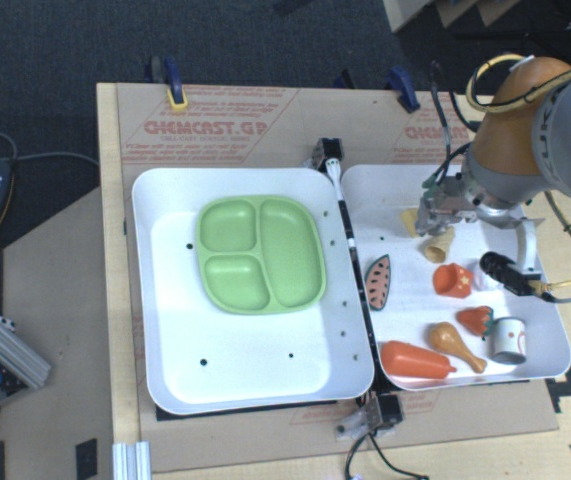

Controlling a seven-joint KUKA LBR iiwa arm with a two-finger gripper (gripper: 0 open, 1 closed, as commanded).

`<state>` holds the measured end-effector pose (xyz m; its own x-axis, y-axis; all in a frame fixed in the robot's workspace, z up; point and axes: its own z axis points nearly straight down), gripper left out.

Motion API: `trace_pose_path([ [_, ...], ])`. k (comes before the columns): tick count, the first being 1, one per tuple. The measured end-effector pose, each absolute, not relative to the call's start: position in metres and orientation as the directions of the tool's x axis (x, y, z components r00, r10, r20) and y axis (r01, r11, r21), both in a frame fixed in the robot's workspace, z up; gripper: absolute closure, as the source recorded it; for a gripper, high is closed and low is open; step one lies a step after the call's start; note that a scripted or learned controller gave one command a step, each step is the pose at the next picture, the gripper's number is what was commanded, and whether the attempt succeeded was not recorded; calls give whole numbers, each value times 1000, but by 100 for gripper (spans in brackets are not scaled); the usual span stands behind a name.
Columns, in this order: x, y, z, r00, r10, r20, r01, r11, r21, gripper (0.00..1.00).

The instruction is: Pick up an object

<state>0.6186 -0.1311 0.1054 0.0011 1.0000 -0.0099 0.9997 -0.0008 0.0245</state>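
My gripper [433,220] hangs low over the far part of the right bin [383,190], under the grey and orange wrist. A small yellow piece [410,222] lies just to its left and a tan piece [435,249] just below it. Whether either one touches the gripper is hidden by the gripper body. Further toward the front lie a red pepper [452,280], a watermelon slice [377,281], a drumstick [455,344], an orange carrot [415,359], a small red piece [474,319] and a silver can [507,339].
The left bin [165,298] holds a green divided plate [262,253]. A black part with a yellow cable [506,272] hangs from the arm over the right bin's right side. A black divider rail [348,248] runs between the bins.
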Motion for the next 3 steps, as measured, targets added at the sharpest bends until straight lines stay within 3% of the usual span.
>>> trace_pose_path([
  [1, 625, -136, 168, 0, 1000, -3, 1000, 0, 8, 100],
  [2, 627, -137, 222, -1, 1000, -2, 1000, 1, 8, 100],
  [3, 589, -90, 222, -3, 1000, 2, 1000, 3, -4, 100],
])
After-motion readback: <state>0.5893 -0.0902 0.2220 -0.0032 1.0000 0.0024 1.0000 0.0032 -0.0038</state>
